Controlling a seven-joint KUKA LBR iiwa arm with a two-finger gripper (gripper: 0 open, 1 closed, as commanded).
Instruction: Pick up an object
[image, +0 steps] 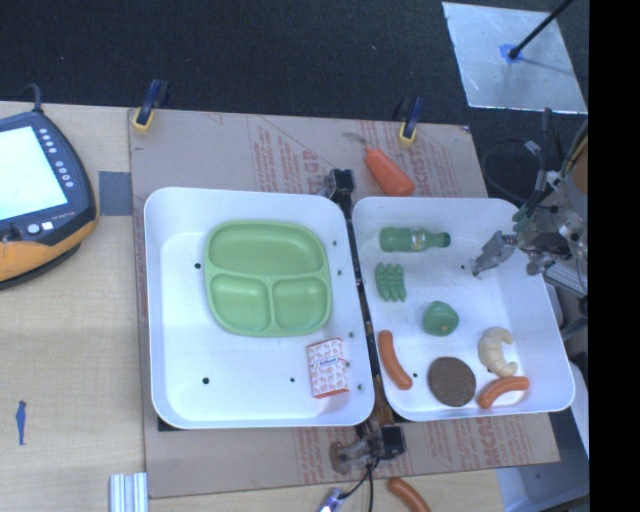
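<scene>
From my remote seat, the tool sits just right of the green bottle, fingers spread, gripping nothing.

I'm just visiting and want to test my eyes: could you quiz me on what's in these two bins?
1. True or false: the green tray lies in the left bin.
2. What lies nearest the claw: A carton, B green bottle, C brown disc?
3. Fill in: the carrot lies ____ the bins.

Key: 1 true; 2 B; 3 outside.
</scene>
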